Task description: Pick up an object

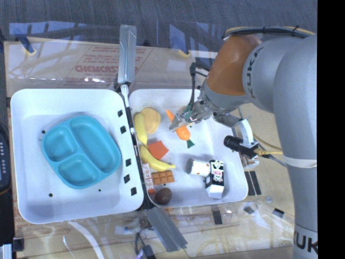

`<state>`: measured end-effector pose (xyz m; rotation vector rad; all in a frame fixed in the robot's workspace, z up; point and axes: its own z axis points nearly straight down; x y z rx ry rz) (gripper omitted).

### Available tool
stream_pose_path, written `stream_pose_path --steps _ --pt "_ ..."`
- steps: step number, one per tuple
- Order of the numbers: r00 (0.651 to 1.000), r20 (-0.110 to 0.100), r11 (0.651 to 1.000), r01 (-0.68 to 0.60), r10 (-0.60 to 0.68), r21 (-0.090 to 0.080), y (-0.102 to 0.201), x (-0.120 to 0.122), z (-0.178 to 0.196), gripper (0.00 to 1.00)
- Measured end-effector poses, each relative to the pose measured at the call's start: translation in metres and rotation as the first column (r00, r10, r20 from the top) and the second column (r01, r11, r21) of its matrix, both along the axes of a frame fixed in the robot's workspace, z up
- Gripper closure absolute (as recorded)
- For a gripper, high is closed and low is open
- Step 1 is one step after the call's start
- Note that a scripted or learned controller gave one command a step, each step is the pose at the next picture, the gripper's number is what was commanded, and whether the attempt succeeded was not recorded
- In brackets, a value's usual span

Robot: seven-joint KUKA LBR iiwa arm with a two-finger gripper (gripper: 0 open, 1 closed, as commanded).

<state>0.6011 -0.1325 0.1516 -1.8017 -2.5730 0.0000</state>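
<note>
While my claw (182,122) hangs low over the small orange toy carrot (184,133), nothing is lifted yet; the grasp remains, and whether I am clamped on it I cannot tell.

One fixed camera looks down at a slant from above the worktop (81,63). It takes in both white bins (21,144) whole, from moderately near. The arm (280,69) enters from the right.
</note>
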Motion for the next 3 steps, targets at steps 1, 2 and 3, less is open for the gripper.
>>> stream_pose_path --steps 1,2,3 --pt "1.000 -0.002 1.000 -0.004 0.004 0.000 0.001 0.000 0.010 1.00" --pt "1.000 0.001 1.000 -0.022 0.022 0.000 0.071 0.023 0.041 1.00" --pt "0.996 0.001 0.996 -0.093 0.093 -0.002 0.025 0.025 0.068 1.00"
